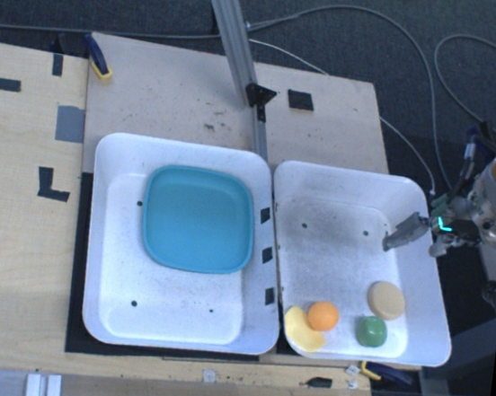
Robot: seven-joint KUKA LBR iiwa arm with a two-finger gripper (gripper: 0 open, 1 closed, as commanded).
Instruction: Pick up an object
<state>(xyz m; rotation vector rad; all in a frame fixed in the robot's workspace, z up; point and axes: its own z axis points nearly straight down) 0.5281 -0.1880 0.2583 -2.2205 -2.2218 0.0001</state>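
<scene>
The right bin (339,195) holds several small items along its near edge: a tan round piece (387,300), a green piece (372,331), an orange ball (323,317) and a yellow piece (302,333) partly under the ball. My gripper (420,237) hovers over the bin's right rim, above and behind the tan piece. Its fingers (403,232) stand apart, open, with nothing between them. A blue square plate (198,220) lies in the left bin (106,246).
A slanted metal rail (241,47) runs from the top down to the gap between the bins. Cables (444,83) trail on the dark floor at the back right. Black tape marks dot the wooden bench on the left.
</scene>
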